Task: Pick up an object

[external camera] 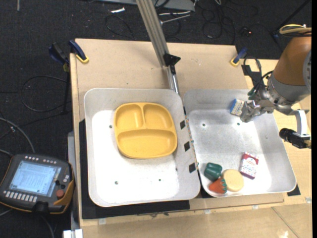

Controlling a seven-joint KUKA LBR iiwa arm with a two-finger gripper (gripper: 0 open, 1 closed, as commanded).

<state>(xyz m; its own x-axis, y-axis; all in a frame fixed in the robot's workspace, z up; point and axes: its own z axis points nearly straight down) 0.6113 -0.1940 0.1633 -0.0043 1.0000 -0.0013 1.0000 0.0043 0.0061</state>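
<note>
The gripper [246, 114] hangs over the far part of the right bin [277, 148], and next to its tip, on the left side, I see a small blue and white object [237, 106]. It seems to touch the fingers, but I cannot tell if it sits between them, and I cannot tell if the fingers are open or closed, because they look dark and small from here.

The bench [124, 63] is a light brown board, with blue and yellow clamps [78, 51] at its far corners. On it the two white bins lie side by side. The left bin [99, 177] holds a yellow tray [145, 130] with three compartments, which lies flat in the far half of this bin.

The arm [292, 71] comes in from the right, grey with its orange band above the wrist.

In the near corner of the right bin, a few small things lie close together: a round pale yellow piece [233, 180], a green piece [213, 170] just to its left, and a red-orange piece [217, 185] under the green one, touching the yellow one. A small red and white packet [249, 165] lies just beside them, to the right.

On the floor at the left stands a control pendant [34, 181] with a lit screen.
</note>
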